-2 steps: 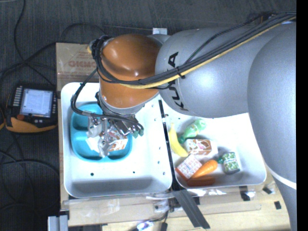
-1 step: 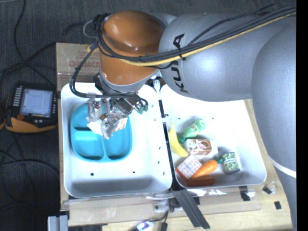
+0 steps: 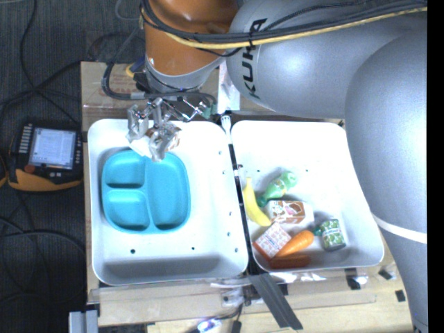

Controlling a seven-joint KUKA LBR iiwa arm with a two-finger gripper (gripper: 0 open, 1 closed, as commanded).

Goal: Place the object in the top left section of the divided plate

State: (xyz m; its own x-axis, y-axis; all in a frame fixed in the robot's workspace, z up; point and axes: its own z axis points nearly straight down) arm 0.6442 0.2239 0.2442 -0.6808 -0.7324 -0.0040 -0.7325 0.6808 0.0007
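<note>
Fingers (image 3: 154, 136) poised over the back edge of the blue divided plate (image 3: 146, 189), at the rear of the left bin (image 3: 166, 255); open or clenched, cannot tell, and no clear object visible between them. Plate sections showing bare blue. Right bin (image 3: 312, 144) holding the clutter at its front: yellow banana (image 3: 254, 207) along the divider wall, green packet (image 3: 279, 184), brown-and-white carton (image 3: 288, 211), red-and-white box (image 3: 272, 240), orange carrot (image 3: 297, 243), small green-topped jar (image 3: 332, 234). Handheld pendant (image 3: 47, 151) off the worktop's left side.
</note>
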